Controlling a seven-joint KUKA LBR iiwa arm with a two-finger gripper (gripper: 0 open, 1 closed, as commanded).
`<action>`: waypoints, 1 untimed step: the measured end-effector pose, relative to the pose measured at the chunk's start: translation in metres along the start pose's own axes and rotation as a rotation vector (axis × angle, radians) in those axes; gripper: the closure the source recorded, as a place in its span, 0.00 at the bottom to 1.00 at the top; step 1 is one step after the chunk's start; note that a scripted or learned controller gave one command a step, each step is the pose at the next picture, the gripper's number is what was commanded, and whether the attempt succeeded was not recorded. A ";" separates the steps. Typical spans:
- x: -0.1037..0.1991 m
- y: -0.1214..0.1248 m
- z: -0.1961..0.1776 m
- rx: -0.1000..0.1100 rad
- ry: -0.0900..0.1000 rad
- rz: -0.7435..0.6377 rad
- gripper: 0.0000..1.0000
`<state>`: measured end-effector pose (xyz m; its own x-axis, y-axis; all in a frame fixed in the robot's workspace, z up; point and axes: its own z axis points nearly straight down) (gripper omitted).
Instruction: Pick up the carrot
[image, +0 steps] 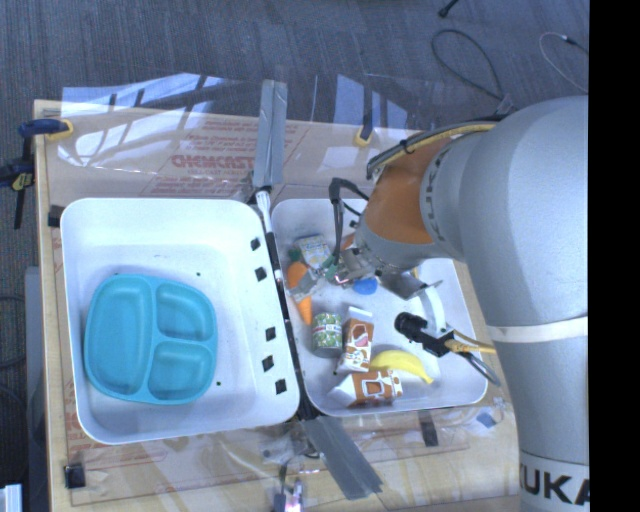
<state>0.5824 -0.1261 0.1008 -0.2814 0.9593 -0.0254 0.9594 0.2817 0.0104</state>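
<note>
Reaching in across the right bin (420, 403), the grey arm's gripper (347, 270) hangs low over a crowd of small goods in the bin's back-left part. Whether the gripper is open or closed cannot be told from this angle, and nothing can be seen held in it.

The carrot (304, 308), a short orange taper, lies close against the right bin's left wall, about midway between back and front, just forward and to the left of the gripper. It looks partly covered at its upper end by a pale, green-printed packet (313, 250) that sits toward the back-left corner. A small blue object (366, 285) rests just beside the gripper, nearer the bin's middle.

Forward of the carrot stands a green can (326, 333), touching or nearly touching a white-and-red carton (358, 345). A yellow banana (402, 365) lies near the front edge, and an orange-brown box (372, 388) sits just beside it against the front wall.

The left bin (150, 240) carries a turquoise divided plate (150, 338) toward its front-left corner, well apart from the gripper. Both bins sit side by side on the bench (150, 165), their inner walls touching.
</note>
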 end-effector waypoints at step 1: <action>0.013 -0.033 -0.002 -0.008 -0.010 -0.180 0.00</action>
<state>0.5470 -0.1226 0.1026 -0.4482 0.8931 -0.0374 0.8935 0.4489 0.0127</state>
